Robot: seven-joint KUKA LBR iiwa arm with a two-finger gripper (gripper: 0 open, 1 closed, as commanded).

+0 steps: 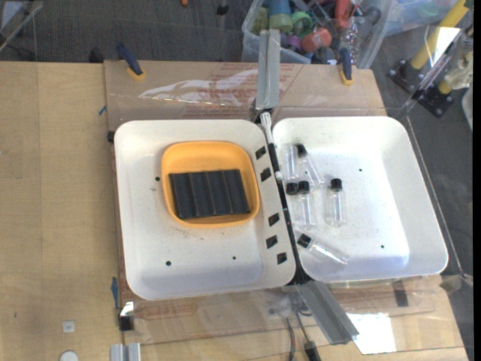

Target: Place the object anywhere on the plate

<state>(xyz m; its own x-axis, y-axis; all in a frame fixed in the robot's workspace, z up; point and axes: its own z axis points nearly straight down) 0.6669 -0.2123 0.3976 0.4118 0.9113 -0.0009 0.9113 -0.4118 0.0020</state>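
Observation:
An orange plate (177,156) sits in the left white bin (143,254). A dark ribbed rectangular block (209,194) lies flat on the plate, covering most of its middle. In the right white bin (391,201) lie several clear vials with black caps: one near the bin's upper left (300,156), one at the middle (335,200), one lying tilted near the front (322,248).
A row of small black clips (269,198) lines the seam between the two bins. A clear tub of colourful toys (316,13) stands behind the bins. Bare wooden bench (52,201) stretches to the left.

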